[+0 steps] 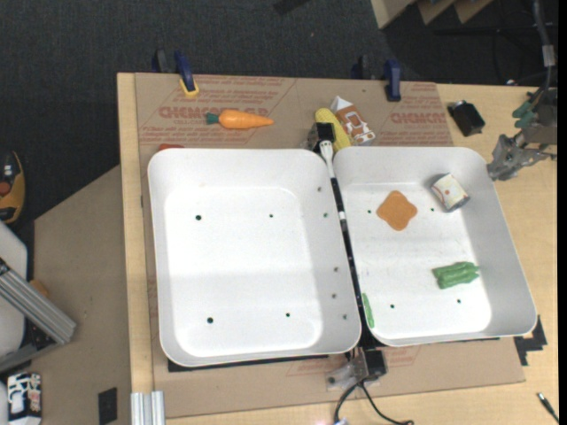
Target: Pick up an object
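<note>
Judging from how everything lay, the pick had not begun: nothing was lifted, and every candidate object rested flat in or beside the bins. Taking the right bin [505, 264] as the landmark, three things sat on its floor: one orange wafer-like piece [396, 210] toward its upper middle, one small white-and-grey block [449, 191] near its upper right corner, and one green toy vegetable [456, 274] toward its lower right. A thin green sliver [367, 311] lay on its lower left wall, too small to identify. Just beyond its upper left corner, on the cardboard, stood a cluster of a yellow banana-like toy [329, 122] and a brown-and-white carton [356, 126]; farther left of that corner lay one toy carrot [242, 120]. One left bin [168, 264] adjoined the landmark's left edge, so two bins in all. Two blue clamps [186, 69] held the far edge of the cardboard, and one small black block [466, 118] sat above the landmark's upper right corner. The gripper [512, 156] hung just off the landmark's upper right rim, outside the tray, and I could not tell its state. Reaching in, closing on one piece and raising it all seemed left to do.
</note>
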